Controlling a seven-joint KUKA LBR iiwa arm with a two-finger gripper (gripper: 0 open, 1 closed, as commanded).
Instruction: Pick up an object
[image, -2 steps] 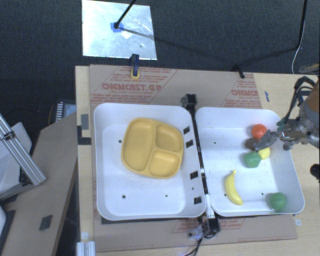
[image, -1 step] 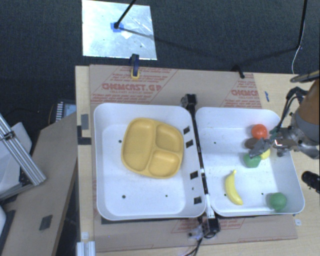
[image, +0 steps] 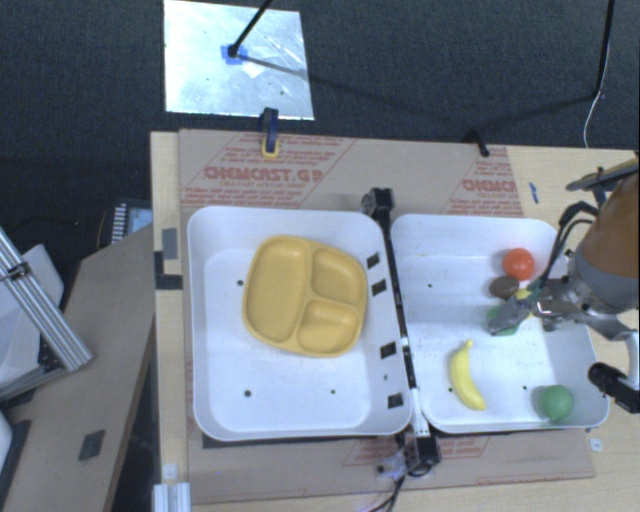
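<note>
Where the arm (image: 605, 250) reaches in from the right, its gripper (image: 512, 312) hangs low over the right bin (image: 440, 240), just beside that bin's right wall and roughly midway between its far and near edges. How wide the pincer stands I cannot tell from here; its tip is a dark, greenish blur, and nothing can be made out between its ends. An orange ball (image: 518, 264), round and bright with a slight reddish cast, sits just on the far side of the gripper tip, near the far right corner of the bin, and whether the two touch is unclear. A small brownish lump (image: 503, 286) lies between the ball and the tip, too blurred to name. On the near side, a yellow banana (image: 465, 375) lies on the white floor, gently curved, its length running from far to near, apart from the gripper. A green ball (image: 553, 401) rests in the near right corner, well apart from the banana. Over in the left bin (image: 215, 400) lies a yellow divided plate (image: 303, 295) with three compartments, set a little askew, toward the far half of that bin. Both bins sit side by side on a cardboard sheet (image: 300, 170) printed with red lettering.
</note>
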